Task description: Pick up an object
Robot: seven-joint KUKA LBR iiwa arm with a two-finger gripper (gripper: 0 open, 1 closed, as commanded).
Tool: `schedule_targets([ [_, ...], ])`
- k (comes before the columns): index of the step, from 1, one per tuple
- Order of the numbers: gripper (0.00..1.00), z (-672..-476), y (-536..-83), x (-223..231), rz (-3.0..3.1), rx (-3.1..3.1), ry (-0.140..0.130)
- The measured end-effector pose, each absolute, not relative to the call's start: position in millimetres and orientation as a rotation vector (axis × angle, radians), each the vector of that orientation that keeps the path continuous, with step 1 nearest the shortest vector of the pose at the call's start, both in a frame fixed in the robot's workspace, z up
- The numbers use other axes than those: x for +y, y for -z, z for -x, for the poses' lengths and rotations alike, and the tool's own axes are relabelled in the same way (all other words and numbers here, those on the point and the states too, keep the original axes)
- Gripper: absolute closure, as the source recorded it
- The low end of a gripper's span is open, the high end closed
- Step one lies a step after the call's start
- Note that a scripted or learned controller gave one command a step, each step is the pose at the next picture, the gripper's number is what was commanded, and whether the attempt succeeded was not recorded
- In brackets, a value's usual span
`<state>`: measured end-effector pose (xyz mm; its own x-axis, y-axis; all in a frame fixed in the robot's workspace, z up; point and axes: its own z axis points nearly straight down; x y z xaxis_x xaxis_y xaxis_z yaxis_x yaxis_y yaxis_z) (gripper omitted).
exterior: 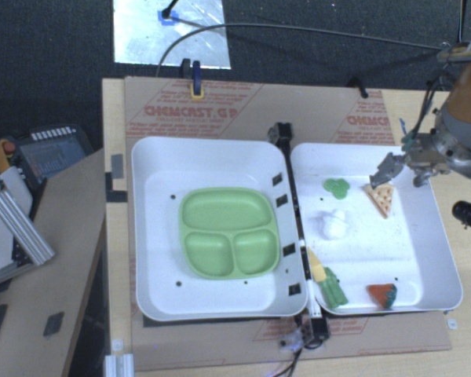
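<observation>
The right bin [432,242] holds several small items. A tan wedge like a pizza slice [382,200] lies near the back. A green leafy piece [336,186] and a white lump [334,225] sit to its left. A yellow and green piece [327,281] and a red piece with a green end [383,294] lie by the front wall. My gripper [403,173] hangs over the bin's back right, just above and behind the pizza slice. It is open, with nothing between its fingers [386,169].
The left bin [153,210] holds a green divided plate [226,232]. The bins meet at a black-clipped divider [292,210]. A black cable [314,30] arcs across the back. A control pendant [51,155] and a metal rail [16,218] lie off the bench's left.
</observation>
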<state>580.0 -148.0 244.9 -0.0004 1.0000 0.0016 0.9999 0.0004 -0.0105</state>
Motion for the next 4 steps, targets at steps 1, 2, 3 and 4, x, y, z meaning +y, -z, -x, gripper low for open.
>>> schedule_targets([
  [1,0.00,-582.3,-252,-148,2.219,-2.226,0.001],
  [2,0.00,-581.5,-200,-158,2.220,-2.221,-0.002],
  [3,0.00,-584.3,-138,-161,2.219,-2.221,-0.002],
  [4,0.00,-584.2,-86,-161,2.218,-2.222,-0.002],
])
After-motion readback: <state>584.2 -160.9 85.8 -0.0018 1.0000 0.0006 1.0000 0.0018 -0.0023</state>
